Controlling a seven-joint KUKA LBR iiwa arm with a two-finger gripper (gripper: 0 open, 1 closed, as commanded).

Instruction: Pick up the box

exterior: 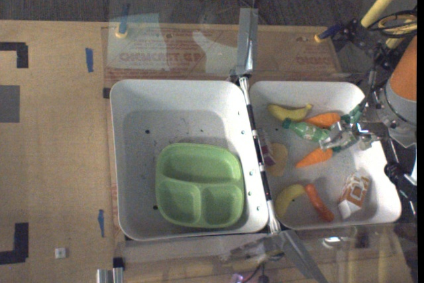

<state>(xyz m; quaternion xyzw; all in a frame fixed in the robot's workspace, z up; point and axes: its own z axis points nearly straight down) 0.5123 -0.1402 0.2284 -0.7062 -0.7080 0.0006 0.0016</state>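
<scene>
The box is a small white carton with orange print. It lies tilted near the front right corner of the right bin. My gripper hangs over the upper right part of that bin, well behind the box and apart from it. It sits right by the end of a green bottle and an orange carrot. Nothing visibly hangs from it.
The right bin also holds a banana at the back, a second carrot, another banana and an orange piece just left of the box. A green compartment tray lies in the left bin.
</scene>
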